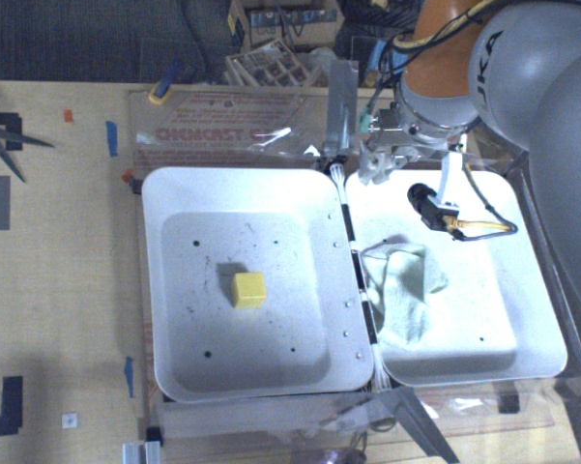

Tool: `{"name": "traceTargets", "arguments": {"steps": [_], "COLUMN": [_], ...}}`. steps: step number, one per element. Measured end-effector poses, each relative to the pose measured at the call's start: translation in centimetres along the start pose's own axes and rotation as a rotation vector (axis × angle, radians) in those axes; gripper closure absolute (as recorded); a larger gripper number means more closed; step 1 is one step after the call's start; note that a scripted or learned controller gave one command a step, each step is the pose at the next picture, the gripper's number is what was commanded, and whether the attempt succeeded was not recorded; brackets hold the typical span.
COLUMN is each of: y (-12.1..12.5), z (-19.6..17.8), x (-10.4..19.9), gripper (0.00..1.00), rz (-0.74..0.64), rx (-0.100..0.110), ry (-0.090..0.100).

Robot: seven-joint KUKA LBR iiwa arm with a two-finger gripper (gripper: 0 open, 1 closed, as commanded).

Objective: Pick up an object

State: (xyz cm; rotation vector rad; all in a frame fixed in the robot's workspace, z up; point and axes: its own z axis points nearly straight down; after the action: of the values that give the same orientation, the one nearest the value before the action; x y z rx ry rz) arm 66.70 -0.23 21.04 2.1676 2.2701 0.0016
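Observation:
A small yellow block [249,289] lies near the middle of the left bin [174,201]. A crumpled pale cloth [402,293] rests in the right bin [493,336], against its left wall. My gripper [379,162] hangs over the far left corner of the right bin, beneath the orange band of the arm [454,46]. It is well above and behind the cloth and far to the right of the block. Nothing is visibly held.
A black part with a yellow cable [435,211] dangles from the wrist over the back of the right bin. The ridge between the bins [358,259] runs just left of the cloth. Clear plastic sheeting [222,129] lies behind the left bin.

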Motion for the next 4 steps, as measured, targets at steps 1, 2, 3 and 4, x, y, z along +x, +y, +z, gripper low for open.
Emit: {"name": "traceTargets", "arguments": {"steps": [1,2,3,4], "y": [-1.7,-3.3,-3.9,0.2], "z": [-5.3,-11.2,-15.7,-7.1], "x": [2.2,9.0,16.5,14.4], "gripper": [1.0,1.0,1.0,1.0], "rz": [0.315,0.445,0.468,0.712], "rx": [0.0,0.001,0.002,0.009], "ry": [0.0,0.0,0.001,-0.002]}}
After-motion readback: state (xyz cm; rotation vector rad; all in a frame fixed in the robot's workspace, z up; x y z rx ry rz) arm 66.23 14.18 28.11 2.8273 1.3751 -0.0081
